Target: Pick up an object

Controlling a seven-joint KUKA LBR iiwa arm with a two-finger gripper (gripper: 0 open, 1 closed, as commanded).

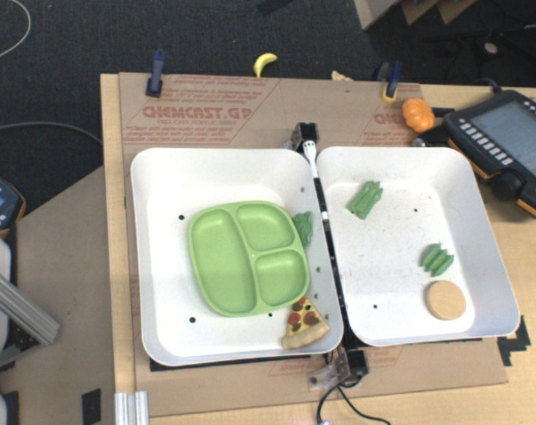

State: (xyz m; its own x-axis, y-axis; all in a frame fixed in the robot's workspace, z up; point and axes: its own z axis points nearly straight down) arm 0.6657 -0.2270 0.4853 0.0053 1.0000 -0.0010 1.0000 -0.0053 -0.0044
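- The surface (205, 104) carried two shallow white bins side by side on a sheet of brown cardboard printed with red lettering.
- The left bin (161, 184) held a green divided plate (248, 257) with three compartments, lying flat near the bin's middle.
- A small green piece (304, 227) sat just beside the plate's right edge, against the bin's right wall.
- A toy pizza slice (303, 322) lay at the left bin's near right corner, close to the plate's lower rim.
- The right bin (480, 237) held a green ridged piece (365, 199) toward its far left part.
- A second green ridged piece (436, 258) lay toward the right side of that bin, with a tan round disc (446, 300) just beside it on the near side.
- The three things in the right bin were apart from one another, none stacked.
- An orange object (417, 114) rested on the cardboard beyond the right bin's far edge, and a small yellow banana-shaped object (265, 63) lay past the cardboard's far edge.
- The jaws were out of the camera's frame, so their state could not be told.
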